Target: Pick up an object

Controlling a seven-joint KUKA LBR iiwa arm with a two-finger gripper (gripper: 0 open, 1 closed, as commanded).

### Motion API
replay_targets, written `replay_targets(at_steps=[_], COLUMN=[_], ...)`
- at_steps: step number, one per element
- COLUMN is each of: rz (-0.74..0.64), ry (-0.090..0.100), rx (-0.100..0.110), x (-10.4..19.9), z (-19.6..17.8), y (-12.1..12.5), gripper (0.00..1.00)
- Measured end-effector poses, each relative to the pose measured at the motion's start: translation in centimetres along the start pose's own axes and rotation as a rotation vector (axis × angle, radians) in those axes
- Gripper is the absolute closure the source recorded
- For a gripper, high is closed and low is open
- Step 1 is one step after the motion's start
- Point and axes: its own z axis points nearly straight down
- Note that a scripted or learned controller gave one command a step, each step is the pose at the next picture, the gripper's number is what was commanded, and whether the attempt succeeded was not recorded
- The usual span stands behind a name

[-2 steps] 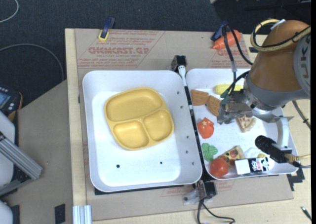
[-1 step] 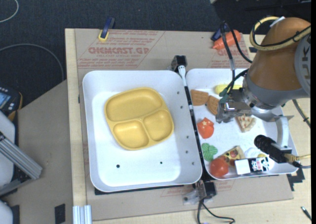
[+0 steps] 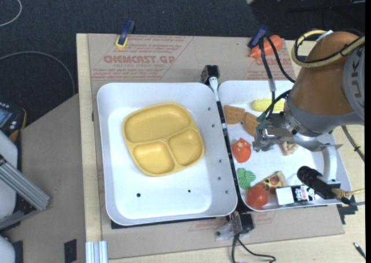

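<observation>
Now hanging low inside the right-hand shallow white bin (image 3: 242,90): the metal end effector (image 3: 262,136) of the grey, orange-banded arm (image 3: 324,85). Cannot tell from this slant whether wide, narrow or gripping anything.

Just beside the end effector, on its view-left and slightly nearer the camera: a small red tomato-shaped toy (image 3: 241,150). Just beyond it, toward the far rim: two brown bread-like pieces (image 3: 235,114) and a yellow corn cob (image 3: 265,104). Close on its view-right: a small beige lump (image 3: 288,148), partly hidden by the wrist. Nearer the camera, well apart from it: a green leafy toy (image 3: 246,176), a round red ball-like toy (image 3: 257,197), a small white and black box (image 3: 293,194).

Far to its view-left, in the other white bin (image 3: 174,201) on the desk (image 3: 145,59): a yellow three-compartment plastic plate (image 3: 164,138).
</observation>
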Motion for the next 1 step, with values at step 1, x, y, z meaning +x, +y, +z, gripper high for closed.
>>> replay_targets(at_steps=[1], rz=[-0.003], ry=[-0.001], rx=[-0.006], x=[0.22], z=[-0.04], y=[1.31], gripper=[1.00])
